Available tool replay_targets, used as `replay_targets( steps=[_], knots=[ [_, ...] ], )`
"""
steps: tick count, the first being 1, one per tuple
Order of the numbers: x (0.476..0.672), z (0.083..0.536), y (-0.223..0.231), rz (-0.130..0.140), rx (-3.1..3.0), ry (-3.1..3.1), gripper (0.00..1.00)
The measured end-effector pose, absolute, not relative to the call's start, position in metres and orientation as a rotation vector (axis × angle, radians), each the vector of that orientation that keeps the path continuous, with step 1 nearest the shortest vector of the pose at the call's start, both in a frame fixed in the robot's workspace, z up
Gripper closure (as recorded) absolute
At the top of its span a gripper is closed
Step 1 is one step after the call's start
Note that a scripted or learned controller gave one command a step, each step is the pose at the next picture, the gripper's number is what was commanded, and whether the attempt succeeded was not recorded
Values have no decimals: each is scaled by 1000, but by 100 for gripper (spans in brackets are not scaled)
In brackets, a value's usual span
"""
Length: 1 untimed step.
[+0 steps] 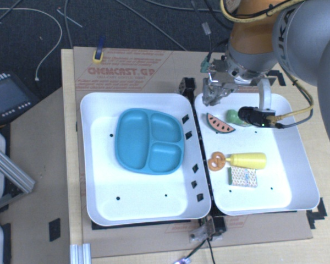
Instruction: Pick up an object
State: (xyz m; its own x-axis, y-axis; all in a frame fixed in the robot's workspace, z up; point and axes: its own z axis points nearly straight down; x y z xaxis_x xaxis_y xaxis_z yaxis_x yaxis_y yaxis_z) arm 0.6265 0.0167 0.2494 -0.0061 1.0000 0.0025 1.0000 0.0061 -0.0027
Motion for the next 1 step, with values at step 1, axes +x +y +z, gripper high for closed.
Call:
replay_targets(
  steps=[1],
  knots=[
    [633, 248, 62, -3, -2215, -2227, 100]
  ],
)
